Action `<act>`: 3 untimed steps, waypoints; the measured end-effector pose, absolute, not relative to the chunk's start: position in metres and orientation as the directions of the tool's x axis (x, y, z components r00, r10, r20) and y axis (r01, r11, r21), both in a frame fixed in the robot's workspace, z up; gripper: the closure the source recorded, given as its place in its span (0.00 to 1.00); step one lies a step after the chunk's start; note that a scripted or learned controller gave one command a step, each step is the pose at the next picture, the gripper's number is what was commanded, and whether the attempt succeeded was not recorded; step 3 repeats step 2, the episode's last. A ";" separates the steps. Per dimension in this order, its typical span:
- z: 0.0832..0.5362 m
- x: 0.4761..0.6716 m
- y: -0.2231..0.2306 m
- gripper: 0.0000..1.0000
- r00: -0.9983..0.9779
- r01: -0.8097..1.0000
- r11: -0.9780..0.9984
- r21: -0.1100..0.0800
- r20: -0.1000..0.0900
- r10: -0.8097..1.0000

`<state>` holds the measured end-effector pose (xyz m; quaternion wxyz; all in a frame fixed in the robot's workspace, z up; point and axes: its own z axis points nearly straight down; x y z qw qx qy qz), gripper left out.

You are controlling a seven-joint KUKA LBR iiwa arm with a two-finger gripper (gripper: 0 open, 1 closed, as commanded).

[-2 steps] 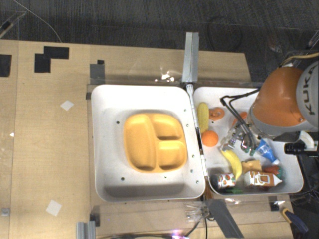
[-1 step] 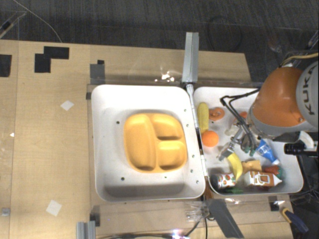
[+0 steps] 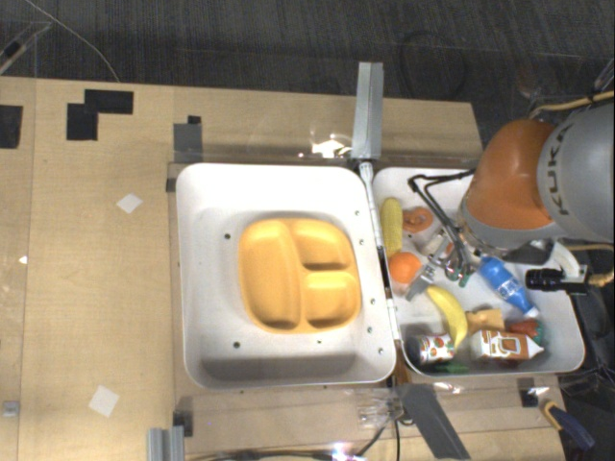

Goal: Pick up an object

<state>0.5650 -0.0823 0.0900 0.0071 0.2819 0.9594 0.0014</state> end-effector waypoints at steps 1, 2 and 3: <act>0.105 0.570 -0.082 1.00 -0.844 0.536 0.844 0.013 -0.027 0.536; 0.104 0.569 -0.082 0.00 -0.844 0.535 0.845 0.012 -0.026 0.535; 0.104 0.569 -0.082 0.00 -0.844 0.535 0.845 0.012 -0.026 0.535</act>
